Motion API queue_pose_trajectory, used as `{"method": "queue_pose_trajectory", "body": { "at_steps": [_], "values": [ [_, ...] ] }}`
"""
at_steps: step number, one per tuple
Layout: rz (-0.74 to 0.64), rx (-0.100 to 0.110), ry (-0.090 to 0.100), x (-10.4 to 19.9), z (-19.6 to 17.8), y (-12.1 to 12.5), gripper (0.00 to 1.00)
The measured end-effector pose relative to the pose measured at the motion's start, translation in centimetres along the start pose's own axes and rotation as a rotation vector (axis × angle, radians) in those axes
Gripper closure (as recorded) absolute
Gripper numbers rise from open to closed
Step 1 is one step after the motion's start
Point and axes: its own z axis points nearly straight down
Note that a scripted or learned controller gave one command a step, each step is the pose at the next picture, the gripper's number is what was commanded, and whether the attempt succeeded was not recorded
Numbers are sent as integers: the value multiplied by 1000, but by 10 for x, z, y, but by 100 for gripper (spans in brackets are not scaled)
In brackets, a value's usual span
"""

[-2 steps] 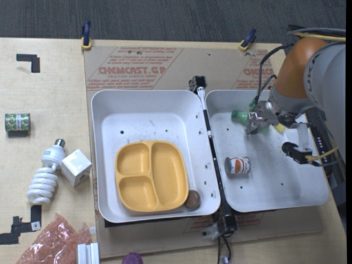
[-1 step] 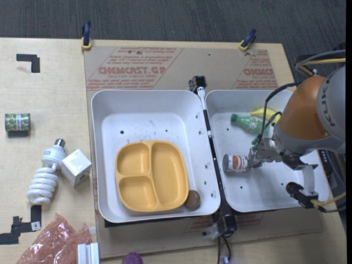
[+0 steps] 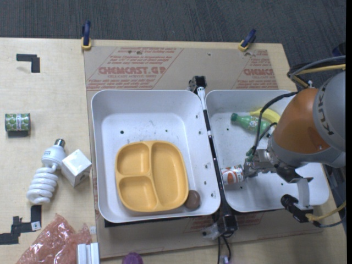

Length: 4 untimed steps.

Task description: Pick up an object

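Two white bins sit side by side. The left bin [image 3: 104, 147] holds a yellow tray [image 3: 151, 176] with a brown ball [image 3: 193, 200] touching its lower right corner. In the right bin [image 3: 242, 199], a small can [image 3: 232, 176] lies on its side near the left wall. The gripper [image 3: 251, 168] is right at the can, but I cannot tell its state. A green bottle [image 3: 250, 121] and a banana [image 3: 265, 114] lie near the back wall.
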Motion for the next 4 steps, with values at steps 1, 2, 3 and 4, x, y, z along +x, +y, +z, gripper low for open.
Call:
{"method": "queue_pose_trajectory", "body": {
  "at_steps": [1, 2, 3, 4],
  "values": [
    [-7, 5, 4, -25, 1, 145, 0],
    [-3, 5, 5, 0, 1, 68, 0],
    [-6, 5, 5, -66, 2, 136, 0],
    [-3, 6, 5, -6, 1, 60, 0]
  ]
}}
